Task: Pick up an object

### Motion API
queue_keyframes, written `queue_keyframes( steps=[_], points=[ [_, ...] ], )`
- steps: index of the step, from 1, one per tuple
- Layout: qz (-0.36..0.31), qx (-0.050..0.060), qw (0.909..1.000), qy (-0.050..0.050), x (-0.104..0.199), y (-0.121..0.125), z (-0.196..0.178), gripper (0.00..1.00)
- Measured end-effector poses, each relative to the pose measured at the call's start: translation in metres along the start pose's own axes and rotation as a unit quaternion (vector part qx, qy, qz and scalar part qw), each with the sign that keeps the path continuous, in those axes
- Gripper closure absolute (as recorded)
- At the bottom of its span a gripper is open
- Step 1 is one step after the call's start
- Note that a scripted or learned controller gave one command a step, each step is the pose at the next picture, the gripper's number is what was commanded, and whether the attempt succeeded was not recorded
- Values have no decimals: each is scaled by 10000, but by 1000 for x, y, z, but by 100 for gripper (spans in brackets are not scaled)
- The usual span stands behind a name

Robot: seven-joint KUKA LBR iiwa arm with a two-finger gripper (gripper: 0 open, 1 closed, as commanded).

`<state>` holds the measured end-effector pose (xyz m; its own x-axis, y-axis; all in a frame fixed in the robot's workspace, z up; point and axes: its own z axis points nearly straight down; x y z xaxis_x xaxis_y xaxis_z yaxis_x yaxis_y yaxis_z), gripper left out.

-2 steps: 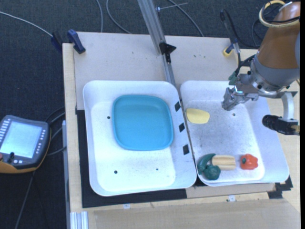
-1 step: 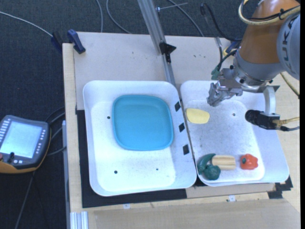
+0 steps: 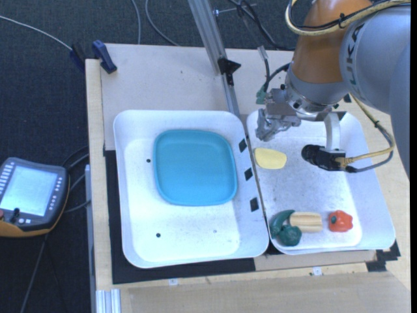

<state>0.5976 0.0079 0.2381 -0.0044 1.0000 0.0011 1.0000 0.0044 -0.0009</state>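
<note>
My pincer (image 3: 266, 130) hangs in the right bin (image 3: 374, 194), just beyond the yellow piece (image 3: 270, 158); I cannot tell its opening. Nothing is lifted yet; the grasp remains.

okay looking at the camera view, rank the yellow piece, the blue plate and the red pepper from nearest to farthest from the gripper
1. Yellow piece: just below the gripper, in the right bin.
2. Blue plate: to its left, in the left bin.
3. Red pepper: at the right bin's near edge, toward the right.
</note>
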Motion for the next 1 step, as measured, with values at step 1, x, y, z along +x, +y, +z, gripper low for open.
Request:
queue_keyframes(
  steps=[1],
  points=[
    [3, -1, 10000, -1, 47, 22, 11, 100]
  ],
)
